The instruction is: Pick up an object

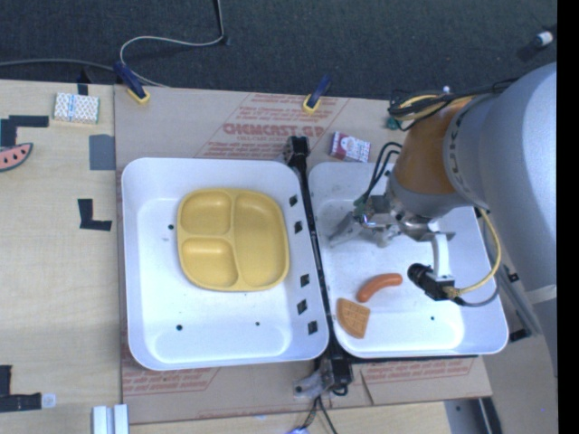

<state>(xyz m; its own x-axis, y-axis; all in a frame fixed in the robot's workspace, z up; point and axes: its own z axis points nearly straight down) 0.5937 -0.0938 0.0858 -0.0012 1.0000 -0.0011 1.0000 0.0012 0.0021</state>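
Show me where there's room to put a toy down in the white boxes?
In the left bin, the floor in front of the yellow plate is bare. The right bin is crowded: the arm hangs over it, with a sausage and cracker beside it.

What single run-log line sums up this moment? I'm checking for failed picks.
arm: over right bin | gripper: low, near bin's left wall | sausage, cracker: on bin floor, ungrasped | yellow plate: left bin

Yellow tray [233,240], orange sausage [378,287]
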